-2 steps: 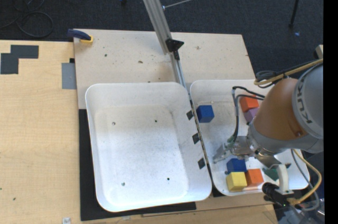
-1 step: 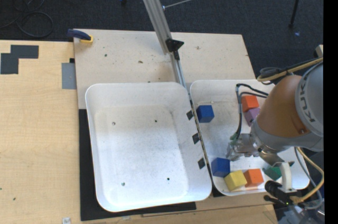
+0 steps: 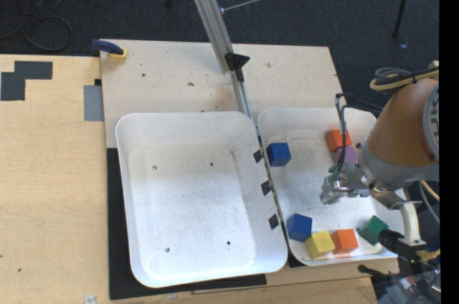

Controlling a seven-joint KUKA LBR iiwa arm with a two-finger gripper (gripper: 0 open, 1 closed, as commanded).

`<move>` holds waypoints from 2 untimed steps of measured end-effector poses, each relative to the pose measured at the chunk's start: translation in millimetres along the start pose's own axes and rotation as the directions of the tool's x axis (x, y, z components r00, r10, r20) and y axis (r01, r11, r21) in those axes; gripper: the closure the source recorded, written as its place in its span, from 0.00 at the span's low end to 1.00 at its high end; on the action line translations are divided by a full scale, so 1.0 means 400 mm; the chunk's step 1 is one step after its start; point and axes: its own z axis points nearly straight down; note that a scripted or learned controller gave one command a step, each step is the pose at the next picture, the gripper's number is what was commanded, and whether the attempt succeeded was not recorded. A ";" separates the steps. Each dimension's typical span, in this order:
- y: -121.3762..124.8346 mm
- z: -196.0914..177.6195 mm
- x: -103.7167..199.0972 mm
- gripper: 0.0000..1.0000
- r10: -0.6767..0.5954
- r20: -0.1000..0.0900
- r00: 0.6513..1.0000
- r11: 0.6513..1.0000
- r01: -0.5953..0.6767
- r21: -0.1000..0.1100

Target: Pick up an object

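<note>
1. The arm (image 3: 401, 134) reaches in from the right over the right bin (image 3: 315, 125); the gripper (image 3: 337, 189) hangs low in mid-bin, above the bare floor.
2. Gripper state: cannot tell. The wrist and metal body mask the tips, and nothing is visibly held.
3. Task things all lie in the right bin: 1 blue cube (image 3: 278, 153) near the divider, 1 orange cube (image 3: 335, 140) at the back, and a front row of blue cube 2 (image 3: 299, 226), yellow cube (image 3: 320, 243), orange cube 2 (image 3: 345, 240), green cube (image 3: 374, 229).
4. Key relation: a purple block (image 3: 349, 155) sits just behind the gripper toward the orange cube, seemingly the nearest thing. Whether it touches the gripper cannot be told.
5. The front row lies near, toward the camera from the gripper; the blue cube by the divider lies farther off to the left.
6. The cubes have no clear long axis, so approach angle probably matters little.
7. Yellow and orange cube 2 touch or nearly touch, a likely clash for a finger going between them.
8. Hidden: the purple block is partly covered by a cable and the arm, and the bin's right rim is behind the arm.
9. The left bin (image 3: 143, 130) bears no cubes.
</note>
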 end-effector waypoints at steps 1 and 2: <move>0.000 -0.107 -0.013 1.00 0.001 0.000 1.000 1.000 -0.001 0.001; 0.009 -0.264 -0.010 1.00 0.000 0.000 1.000 1.000 0.000 -0.001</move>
